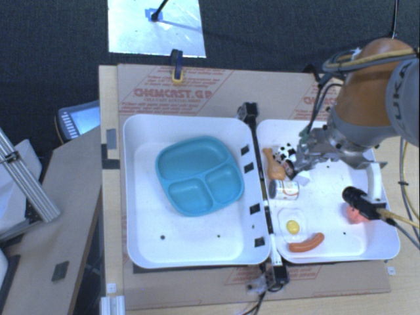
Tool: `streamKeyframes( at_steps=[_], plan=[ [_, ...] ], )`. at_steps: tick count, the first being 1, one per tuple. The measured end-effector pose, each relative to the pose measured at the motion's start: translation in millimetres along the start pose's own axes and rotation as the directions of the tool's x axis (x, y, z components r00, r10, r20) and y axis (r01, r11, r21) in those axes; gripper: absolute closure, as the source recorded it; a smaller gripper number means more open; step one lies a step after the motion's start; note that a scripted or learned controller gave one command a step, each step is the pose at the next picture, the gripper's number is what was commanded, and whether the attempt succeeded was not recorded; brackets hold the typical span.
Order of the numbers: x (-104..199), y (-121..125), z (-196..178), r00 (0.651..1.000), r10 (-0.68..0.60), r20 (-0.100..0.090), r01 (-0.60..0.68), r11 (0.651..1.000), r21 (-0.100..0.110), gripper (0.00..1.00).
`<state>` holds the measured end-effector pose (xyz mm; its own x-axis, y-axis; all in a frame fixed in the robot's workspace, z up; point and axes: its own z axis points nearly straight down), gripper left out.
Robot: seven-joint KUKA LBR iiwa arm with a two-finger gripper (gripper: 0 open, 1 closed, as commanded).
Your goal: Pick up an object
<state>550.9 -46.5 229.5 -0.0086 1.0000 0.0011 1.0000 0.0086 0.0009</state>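
My tool (296,164) low in right bin (379,241), at 10 o'clock corner, over toy cluster: cow (284,153), brown piece (274,166), can (287,189). Finger state: cannot tell. Step: closing in on pick. Next: settle on one toy, pinch, lift straight.

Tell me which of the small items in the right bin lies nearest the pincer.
The black-and-white toy, right beside the pincer at the bin's upper left. The can, fried egg, sausage and pink item lie farther off.
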Motion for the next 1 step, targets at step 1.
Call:
streamKeyframes(
  at_steps=[1],
  plan=[
    [54.8, -4.9, -9.7, 1.0, -0.002, -0.001, 0.002, 1.0, -0.002, 1.0]
  ],
)
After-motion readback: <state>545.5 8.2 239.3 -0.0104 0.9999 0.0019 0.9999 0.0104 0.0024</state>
